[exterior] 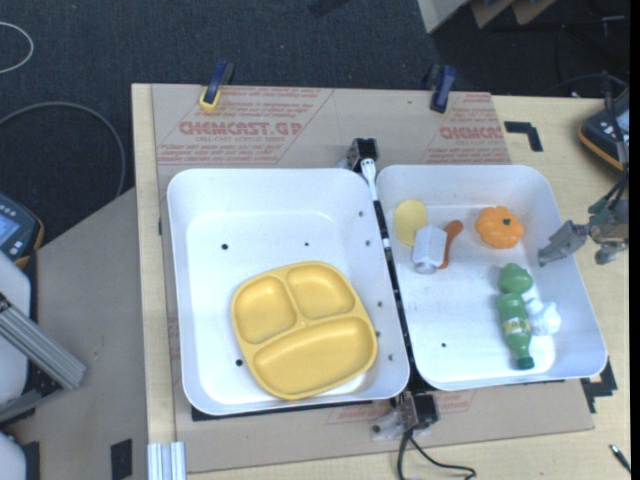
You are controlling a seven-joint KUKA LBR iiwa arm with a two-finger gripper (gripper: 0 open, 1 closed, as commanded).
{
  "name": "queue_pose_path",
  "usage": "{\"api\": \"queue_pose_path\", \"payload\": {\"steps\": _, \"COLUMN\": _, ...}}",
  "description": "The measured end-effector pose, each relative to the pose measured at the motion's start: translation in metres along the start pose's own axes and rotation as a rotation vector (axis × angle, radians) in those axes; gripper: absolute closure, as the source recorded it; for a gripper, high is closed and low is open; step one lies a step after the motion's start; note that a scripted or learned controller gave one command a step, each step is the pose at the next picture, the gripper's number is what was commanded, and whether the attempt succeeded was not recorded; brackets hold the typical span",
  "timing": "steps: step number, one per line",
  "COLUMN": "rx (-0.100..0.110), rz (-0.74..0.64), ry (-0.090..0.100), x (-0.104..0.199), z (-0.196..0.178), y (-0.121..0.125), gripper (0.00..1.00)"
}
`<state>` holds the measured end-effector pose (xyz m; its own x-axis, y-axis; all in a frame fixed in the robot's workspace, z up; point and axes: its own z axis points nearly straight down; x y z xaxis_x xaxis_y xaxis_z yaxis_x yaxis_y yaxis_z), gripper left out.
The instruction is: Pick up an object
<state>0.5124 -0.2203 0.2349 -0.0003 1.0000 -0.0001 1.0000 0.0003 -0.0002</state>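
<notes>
Over the right rim of the right bin (570, 268), the gripper (578, 240) was seen at the edge of the camera view, with two dark fingers spread apart and nothing between them. It was held just beside the bin wall, near the orange pumpkin-shaped toy (498, 226) but apart from it.

Inside the right bin, several small things were laid out. A pale yellow piece (409, 220) was placed near the upper left corner, touching a small grey and white cup-like piece (429, 249) with an orange handle (450, 237) angled beside it. The pumpkin toy was set toward the upper right. A green bottle (516, 316) was laid lengthwise along the right side, with a white piece (545, 319) just beside it.

Inside the left bin (200, 228), a yellow divided plate (303, 328) with three compartments was laid flat toward the lower right.

Both bins were set side by side on a brown board (300, 123) on the tabletop, which was clamped at its far edge by two clips (213, 88).
</notes>
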Motion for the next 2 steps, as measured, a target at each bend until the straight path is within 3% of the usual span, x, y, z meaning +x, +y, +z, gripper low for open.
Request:
{"api": "queue_pose_path", "payload": {"steps": 1, "rx": -0.020, "rz": 0.000, "ry": -0.009, "x": -0.0052, "z": -0.1980, "y": -0.0332, "gripper": 0.00}}
{"api": "queue_pose_path", "payload": {"steps": 2, "rx": -0.007, "rz": -0.002, "ry": -0.005, "x": -0.0042, "z": -0.1985, "y": -0.0320, "gripper": 1.00}}
